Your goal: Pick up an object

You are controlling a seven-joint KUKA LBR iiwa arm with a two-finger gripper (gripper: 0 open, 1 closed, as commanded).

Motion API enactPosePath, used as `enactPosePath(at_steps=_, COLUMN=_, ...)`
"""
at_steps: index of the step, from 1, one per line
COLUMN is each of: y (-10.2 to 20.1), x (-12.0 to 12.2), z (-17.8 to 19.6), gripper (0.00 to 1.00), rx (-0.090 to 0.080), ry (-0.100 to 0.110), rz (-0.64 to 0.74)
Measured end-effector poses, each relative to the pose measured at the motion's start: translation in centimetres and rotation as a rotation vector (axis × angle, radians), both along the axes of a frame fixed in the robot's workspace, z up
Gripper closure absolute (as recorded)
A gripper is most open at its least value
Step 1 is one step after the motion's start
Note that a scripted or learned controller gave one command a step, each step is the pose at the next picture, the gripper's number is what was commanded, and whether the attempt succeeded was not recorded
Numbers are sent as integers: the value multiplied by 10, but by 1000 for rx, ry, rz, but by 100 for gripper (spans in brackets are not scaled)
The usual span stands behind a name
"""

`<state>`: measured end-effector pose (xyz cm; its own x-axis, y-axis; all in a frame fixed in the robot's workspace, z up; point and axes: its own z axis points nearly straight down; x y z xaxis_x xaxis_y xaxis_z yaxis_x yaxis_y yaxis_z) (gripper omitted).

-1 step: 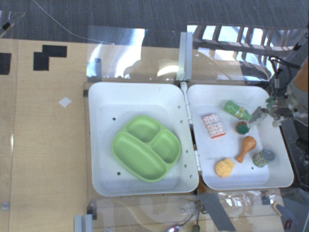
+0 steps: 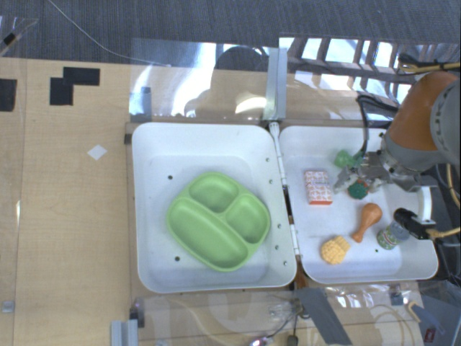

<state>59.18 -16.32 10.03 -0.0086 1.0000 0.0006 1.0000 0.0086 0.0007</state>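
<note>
Gripper (image 2: 354, 181) sits low over a small green toy (image 2: 356, 189), grip state indeterminate; item judged light, rigid, smooth, best pinched across its middle.

My arm (image 2: 432, 121) enters from the right side of the camera view, grey casing with the orange band above the wrist uppermost and the wrist angled down and to the left. My end effector (image 2: 354, 175) sits low at the wrist's left end. The state of its grip cannot be determined from this view.
</note>
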Motion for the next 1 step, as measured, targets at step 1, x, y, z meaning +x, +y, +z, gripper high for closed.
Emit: enactPosePath(at_steps=1, y=1, x=3, z=11, gripper=100, rx=0, ry=-5, rz=4)
